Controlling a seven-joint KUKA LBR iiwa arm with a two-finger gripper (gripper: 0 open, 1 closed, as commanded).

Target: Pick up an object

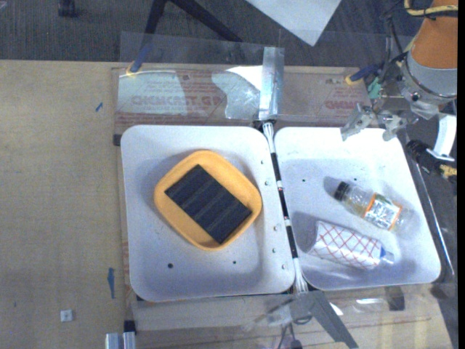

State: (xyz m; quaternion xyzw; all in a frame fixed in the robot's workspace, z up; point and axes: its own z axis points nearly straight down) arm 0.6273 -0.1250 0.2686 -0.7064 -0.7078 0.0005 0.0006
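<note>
camera view: fixed overhead | slanted down | both white bins (145, 267) | arm (434, 49) enters right

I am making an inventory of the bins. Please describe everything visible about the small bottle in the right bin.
The small bottle looks like clear plastic with a dark cap and a white and orange label around its body. It lies on its side, at a slant, with the cap toward the upper left. It rests on the floor of the right bin, near the middle. Just below it lies a white packet with a red grid pattern; the two look close but apart. The gripper is above the bin's far edge, away from the bottle.
</note>
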